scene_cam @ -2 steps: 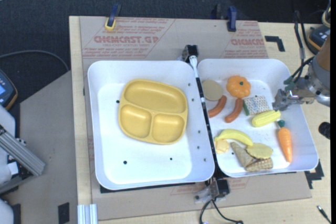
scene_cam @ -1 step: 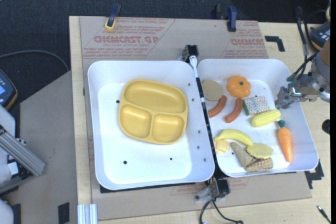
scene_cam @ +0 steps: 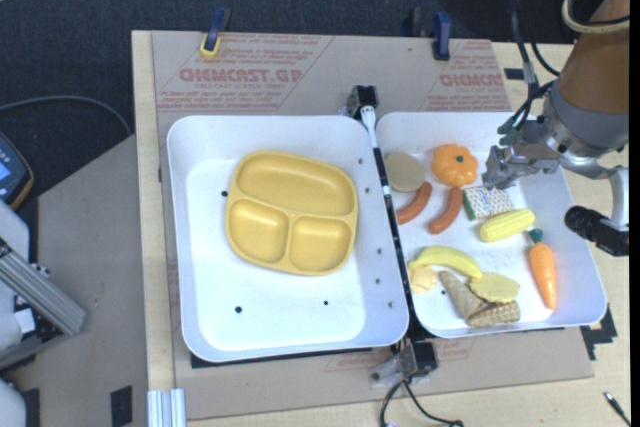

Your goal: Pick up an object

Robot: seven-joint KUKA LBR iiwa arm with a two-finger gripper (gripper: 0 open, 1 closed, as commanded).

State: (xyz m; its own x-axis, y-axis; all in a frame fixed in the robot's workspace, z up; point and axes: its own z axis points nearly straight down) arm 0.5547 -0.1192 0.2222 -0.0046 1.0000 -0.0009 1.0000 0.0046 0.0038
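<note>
One fixed camera looked down on the bench at a slant.

It sat high and fairly far off, taking in the left bin [scene_cam: 200,245] at frame centre-left, the right bin [scene_cam: 585,300] at centre-right, and dark floor along the top; the arm [scene_cam: 598,75] entered from the upper right edge.

Single arm entering from right side of view, orange band w/ grey wrist section below it, wrist angled down and leftward, gripper [scene_cam: 500,171] low over right bin's far-right area, finger state not discernible, nothing seen held
</note>
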